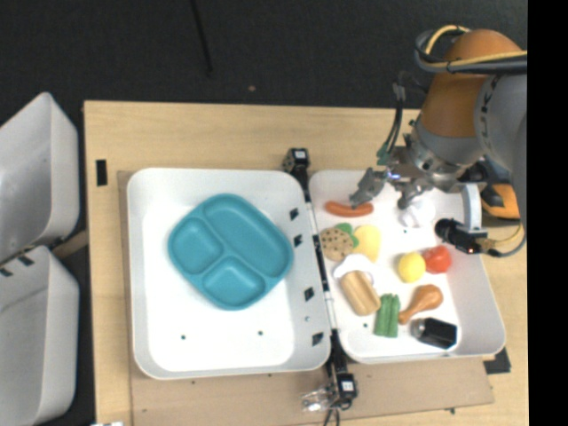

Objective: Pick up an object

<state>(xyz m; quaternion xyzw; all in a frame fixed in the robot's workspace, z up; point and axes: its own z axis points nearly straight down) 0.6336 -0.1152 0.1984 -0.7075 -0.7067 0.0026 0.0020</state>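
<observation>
The two-finger gripper (388, 187) hangs with fingers spread and nothing between them at the right white bin's (486, 313) far end, just above the long orange-red toy sausage (348, 209), seemingly lined up for grasping.

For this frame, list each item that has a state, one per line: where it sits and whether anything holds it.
claw: open, above the right bin's far end, holding nothing
blue tray: lying flat in the left bin
red sausage: lying loose, below the claw
bread roll: lying in the right bin
drumstick: lying beside the green piece
black block: near corner, untouched
</observation>
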